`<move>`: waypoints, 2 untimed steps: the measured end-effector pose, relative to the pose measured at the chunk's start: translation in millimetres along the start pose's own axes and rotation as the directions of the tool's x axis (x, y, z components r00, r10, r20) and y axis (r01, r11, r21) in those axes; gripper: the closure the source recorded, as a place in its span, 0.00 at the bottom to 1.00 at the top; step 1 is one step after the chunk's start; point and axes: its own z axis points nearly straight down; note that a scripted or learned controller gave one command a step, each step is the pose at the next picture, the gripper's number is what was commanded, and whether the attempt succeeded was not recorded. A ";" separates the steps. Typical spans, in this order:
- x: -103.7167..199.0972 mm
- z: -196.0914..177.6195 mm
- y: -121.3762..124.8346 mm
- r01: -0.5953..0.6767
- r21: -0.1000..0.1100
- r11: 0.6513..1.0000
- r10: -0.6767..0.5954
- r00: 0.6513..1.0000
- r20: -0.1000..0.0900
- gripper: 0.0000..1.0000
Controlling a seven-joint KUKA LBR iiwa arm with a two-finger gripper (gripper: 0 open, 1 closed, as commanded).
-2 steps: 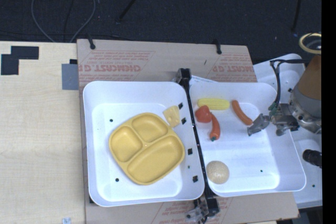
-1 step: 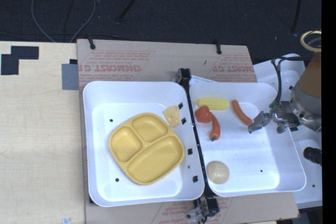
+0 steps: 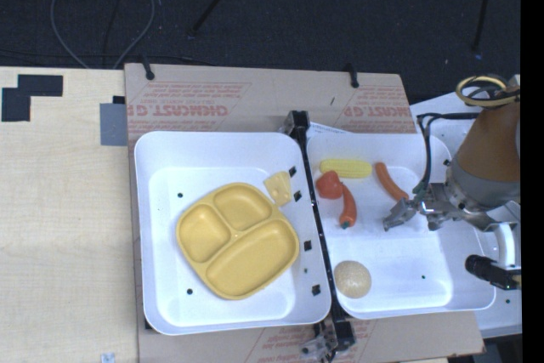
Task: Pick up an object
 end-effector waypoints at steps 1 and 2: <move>0.7 43.9 0.3 -0.002 -0.005 1.000 0.002 1.000 0.002 0.00; -0.2 31.6 0.5 -0.004 -0.006 1.000 0.004 1.000 0.002 1.00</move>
